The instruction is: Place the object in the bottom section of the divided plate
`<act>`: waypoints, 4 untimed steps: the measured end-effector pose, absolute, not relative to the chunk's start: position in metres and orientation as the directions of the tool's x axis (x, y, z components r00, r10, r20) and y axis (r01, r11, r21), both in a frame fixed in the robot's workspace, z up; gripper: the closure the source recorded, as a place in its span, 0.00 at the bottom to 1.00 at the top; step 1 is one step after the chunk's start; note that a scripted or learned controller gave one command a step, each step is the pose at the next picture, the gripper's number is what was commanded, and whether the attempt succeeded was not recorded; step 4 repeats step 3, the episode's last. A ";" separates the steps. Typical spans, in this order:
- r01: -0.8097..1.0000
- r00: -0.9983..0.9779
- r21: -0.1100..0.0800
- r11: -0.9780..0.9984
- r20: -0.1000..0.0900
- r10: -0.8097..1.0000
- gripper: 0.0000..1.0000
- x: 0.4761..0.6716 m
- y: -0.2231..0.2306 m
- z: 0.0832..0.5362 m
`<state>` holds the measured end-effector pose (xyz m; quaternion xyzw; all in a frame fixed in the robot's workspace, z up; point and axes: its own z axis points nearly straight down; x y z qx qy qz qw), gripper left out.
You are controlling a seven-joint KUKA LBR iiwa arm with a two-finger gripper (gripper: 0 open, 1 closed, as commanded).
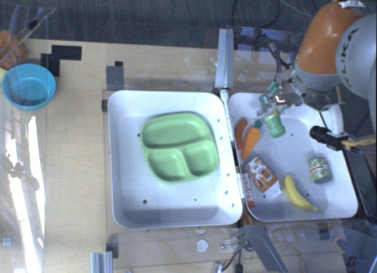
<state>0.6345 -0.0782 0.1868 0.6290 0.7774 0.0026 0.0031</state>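
Gripper (272, 108), grip state unclear, right above the green bottle (275, 125), carrot (250, 140) just beside

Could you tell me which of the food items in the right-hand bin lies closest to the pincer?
The carrot. It lies just below-left of the pincer, while the banana, the green can and the snack packet lie further down the bin.

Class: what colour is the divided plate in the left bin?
Light green, seen in the camera view: divided plate.

Grey arm (359, 48), bulbous orange band, black cables looping behind.
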 end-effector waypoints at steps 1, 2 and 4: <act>0.929 -0.371 0.007 0.371 -0.002 0.929 1.00 0.663 0.005 0.186; 0.876 -0.482 0.006 0.482 -0.001 0.876 1.00 0.651 0.096 0.186; 0.877 -0.481 0.006 0.481 -0.002 0.877 0.00 0.651 0.096 0.186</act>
